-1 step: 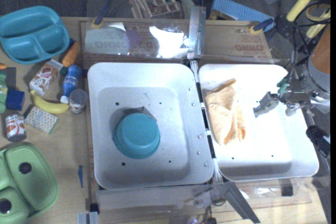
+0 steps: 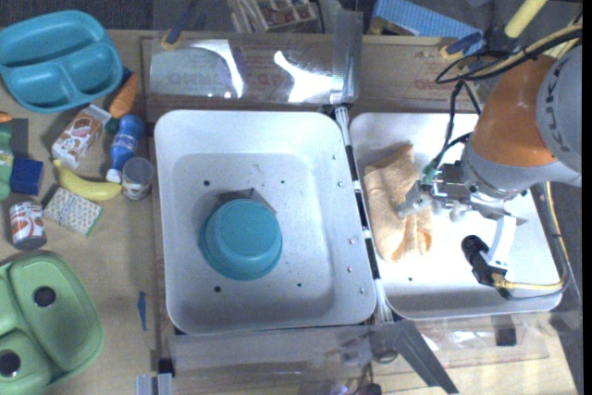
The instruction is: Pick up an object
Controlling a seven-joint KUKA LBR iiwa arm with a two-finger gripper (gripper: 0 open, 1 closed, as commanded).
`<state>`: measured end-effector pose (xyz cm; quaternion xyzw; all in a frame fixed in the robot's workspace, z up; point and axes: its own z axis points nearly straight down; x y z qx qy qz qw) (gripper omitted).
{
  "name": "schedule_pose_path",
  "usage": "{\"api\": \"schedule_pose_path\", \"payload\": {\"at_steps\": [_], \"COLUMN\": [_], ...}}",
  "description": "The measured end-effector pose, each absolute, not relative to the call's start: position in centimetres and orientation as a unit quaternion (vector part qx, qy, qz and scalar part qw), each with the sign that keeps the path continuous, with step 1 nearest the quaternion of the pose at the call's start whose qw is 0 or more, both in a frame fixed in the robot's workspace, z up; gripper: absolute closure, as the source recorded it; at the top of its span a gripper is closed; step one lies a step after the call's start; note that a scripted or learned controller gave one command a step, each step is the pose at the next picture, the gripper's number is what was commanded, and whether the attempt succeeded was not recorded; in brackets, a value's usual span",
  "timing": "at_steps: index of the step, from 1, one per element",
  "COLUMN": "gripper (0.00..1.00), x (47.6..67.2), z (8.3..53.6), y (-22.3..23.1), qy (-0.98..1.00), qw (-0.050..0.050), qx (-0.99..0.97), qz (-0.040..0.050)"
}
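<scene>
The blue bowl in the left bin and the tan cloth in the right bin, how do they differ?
The blue bowl is round, rigid and smooth; the tan cloth is soft, crumpled and irregular. The bowl sits alone near the middle of the left bin; the cloth lies along the left side of the right bin, with the gripper right at it. Both rest on a white bin floor.
</scene>
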<state>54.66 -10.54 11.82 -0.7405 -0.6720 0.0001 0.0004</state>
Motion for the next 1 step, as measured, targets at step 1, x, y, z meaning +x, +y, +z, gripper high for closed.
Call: {"api": "schedule_pose_path", "payload": {"at_steps": [1], "gripper": [0.0], "x": [55.69], "z": [9.35], "y": [-10.36], "qy": [-0.769], "qw": [-0.006], "qx": [-0.639], "qz": [-0.0046]}}
